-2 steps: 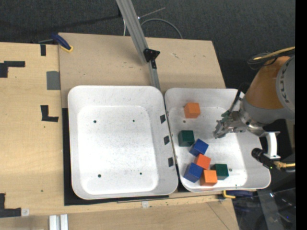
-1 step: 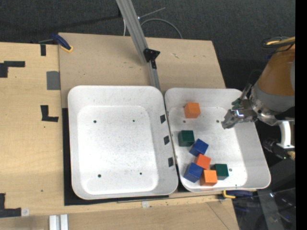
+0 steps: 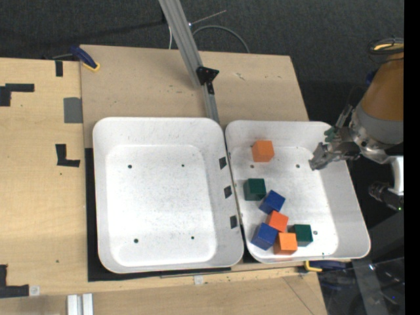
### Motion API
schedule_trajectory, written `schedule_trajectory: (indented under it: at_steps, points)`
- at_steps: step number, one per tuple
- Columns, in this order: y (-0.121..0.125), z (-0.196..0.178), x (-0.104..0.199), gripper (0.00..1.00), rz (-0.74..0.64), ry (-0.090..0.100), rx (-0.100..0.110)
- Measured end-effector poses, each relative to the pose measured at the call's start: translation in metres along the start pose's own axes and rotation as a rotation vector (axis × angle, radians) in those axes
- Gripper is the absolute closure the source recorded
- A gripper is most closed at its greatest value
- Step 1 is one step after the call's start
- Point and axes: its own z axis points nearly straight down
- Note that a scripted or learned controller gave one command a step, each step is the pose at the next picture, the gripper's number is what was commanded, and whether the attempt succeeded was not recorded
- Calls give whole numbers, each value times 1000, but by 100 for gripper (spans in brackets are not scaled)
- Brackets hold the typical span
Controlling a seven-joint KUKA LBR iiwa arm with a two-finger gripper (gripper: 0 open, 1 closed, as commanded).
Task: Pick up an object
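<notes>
The gripper point(image 3: 319, 161) hangs over the right bin's point(image 3: 341, 195) right edge, its state impossible to tell; nothing is picked up yet; the orange cube point(image 3: 262, 151) sits left of it, the remaining cubes point(image 3: 275, 222) clustered nearer the camera, all untouched.

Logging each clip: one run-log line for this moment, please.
gripper over right bin's right edge | nothing visibly held | orange cube nearest | left bin

Two white bins point(image 3: 161, 126) are set side by side on the bench point(image 3: 131, 77); a black mat point(image 3: 90, 241) is seen beneath them.
</notes>
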Motion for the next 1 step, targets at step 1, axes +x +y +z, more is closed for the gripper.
schedule_trajectory:
  at_steps: [1]
  points:
    - [6, -11, 55, 100, -6, 3, 2]
